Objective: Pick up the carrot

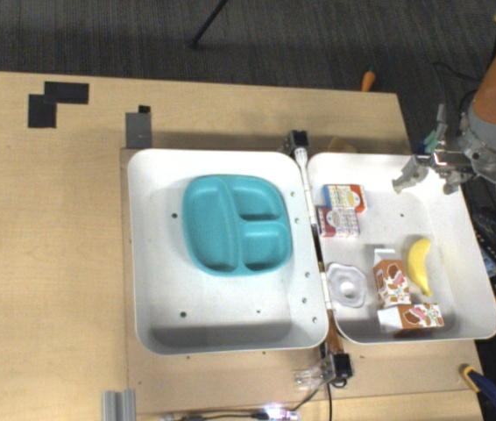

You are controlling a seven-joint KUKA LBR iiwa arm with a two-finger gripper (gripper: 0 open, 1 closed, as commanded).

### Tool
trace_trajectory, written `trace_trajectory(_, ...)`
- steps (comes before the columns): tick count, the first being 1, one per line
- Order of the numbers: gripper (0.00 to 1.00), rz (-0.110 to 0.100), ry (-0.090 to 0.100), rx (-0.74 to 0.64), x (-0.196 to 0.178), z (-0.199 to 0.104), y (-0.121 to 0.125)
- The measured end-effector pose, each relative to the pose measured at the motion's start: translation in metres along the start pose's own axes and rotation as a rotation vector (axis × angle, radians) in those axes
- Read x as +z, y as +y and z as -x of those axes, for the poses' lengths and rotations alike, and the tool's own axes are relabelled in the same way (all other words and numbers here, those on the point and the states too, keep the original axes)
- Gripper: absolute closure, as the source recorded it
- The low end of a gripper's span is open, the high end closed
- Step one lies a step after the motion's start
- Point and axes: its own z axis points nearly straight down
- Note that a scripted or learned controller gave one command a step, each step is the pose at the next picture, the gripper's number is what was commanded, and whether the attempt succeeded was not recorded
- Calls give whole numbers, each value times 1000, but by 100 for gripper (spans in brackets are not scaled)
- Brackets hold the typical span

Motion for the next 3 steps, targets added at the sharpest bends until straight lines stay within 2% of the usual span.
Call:
trace_trajectory(1, 0, -3, 5, 100, 26, -69, 2)
trace_trajectory(2, 0, -2, 4, 66, 17, -146, -43)
trace_trajectory(3, 0, -4, 4, -27, 17, -205, -66)
